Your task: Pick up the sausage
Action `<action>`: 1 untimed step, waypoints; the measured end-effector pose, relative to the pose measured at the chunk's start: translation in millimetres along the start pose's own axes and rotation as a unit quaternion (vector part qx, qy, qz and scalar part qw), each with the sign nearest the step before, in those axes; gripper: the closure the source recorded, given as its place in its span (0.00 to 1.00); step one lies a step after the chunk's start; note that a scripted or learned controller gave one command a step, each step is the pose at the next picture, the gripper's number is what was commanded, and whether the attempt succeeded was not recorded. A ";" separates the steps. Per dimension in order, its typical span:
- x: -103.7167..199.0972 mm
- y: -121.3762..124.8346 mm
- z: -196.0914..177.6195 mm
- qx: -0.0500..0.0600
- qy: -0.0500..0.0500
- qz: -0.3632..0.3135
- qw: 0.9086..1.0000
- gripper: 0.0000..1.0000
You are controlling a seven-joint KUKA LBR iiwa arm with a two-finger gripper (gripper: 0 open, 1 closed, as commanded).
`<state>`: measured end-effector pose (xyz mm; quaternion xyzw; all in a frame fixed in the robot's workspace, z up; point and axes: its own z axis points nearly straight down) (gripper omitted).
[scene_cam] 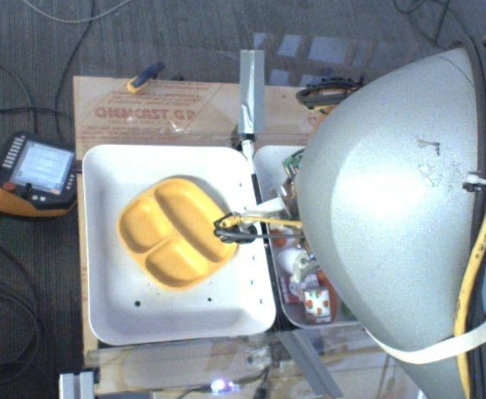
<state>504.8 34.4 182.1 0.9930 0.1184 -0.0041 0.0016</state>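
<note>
Sausage first: we cannot pick it out with certainty, because most of the right bin [265, 163] lies hidden under the arm [392, 214]. A reddish piece [286, 238] just inside that bin's left wall may be it, but it is too small to tell.

The arm's big grey shell is closest to us and covers the right side of the view, with a yellow cable [467, 281] running down its edge. From under it the gripper [226, 227] reaches left across the wall between the two bins and sits over the right edge of a yellow divided plate [172, 231]. We cannot tell whether the gripper is open or closed, and we see nothing clearly held in it.

Along the near side of the right bin, a small red and white box [316, 303] stands beside a white rounded thing [291, 261]. The left bin [101, 306] holds the plate, which lies tilted in the middle, three hollows facing up.

Behind the bins, the counter [151, 115] shows a brown board with faded red lettering. A grey metal bar [251, 90] stands at the seam between the bins, and a small blue and yellow tool [144, 76] lies near the far edge. To the left, off the counter, a control pad [31, 173] with a lit screen rests on the dark floor, and a thin cable [51, 7] loops beyond it.
</note>
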 end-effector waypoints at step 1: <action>26.3 -19.2 26.6 -0.013 0.008 0.021 1.000 0.00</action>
